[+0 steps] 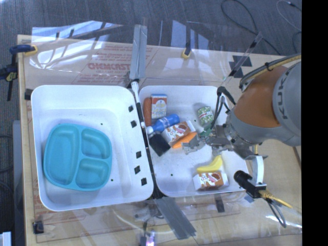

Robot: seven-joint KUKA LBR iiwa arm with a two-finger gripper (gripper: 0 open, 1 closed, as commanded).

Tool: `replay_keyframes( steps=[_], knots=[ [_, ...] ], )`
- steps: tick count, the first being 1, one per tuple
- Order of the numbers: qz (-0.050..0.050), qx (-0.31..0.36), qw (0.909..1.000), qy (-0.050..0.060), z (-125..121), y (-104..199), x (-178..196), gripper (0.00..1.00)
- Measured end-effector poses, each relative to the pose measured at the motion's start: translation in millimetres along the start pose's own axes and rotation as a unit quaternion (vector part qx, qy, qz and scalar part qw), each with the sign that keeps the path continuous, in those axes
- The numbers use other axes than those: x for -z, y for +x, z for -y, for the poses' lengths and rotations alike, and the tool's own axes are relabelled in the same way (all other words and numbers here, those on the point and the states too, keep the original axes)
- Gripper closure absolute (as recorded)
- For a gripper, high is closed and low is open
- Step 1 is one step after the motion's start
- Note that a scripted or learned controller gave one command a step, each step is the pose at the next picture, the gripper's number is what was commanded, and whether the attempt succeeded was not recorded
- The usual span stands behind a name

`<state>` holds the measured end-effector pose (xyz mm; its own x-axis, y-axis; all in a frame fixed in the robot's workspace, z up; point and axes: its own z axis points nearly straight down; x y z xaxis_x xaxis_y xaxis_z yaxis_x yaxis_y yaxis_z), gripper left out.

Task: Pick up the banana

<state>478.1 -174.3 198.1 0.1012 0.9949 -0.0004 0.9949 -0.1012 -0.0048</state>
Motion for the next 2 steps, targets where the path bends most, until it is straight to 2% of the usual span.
replay_keyframes(
  steps=[1,2],
  knots=[
    [0.000,0.002,1.0000,0.004,-0.9,-0.3,5.7,1.00],
    [0.000,0.002,1.0000,0.004,-0.9,-0.3,5.7,0.00]
  ],
)
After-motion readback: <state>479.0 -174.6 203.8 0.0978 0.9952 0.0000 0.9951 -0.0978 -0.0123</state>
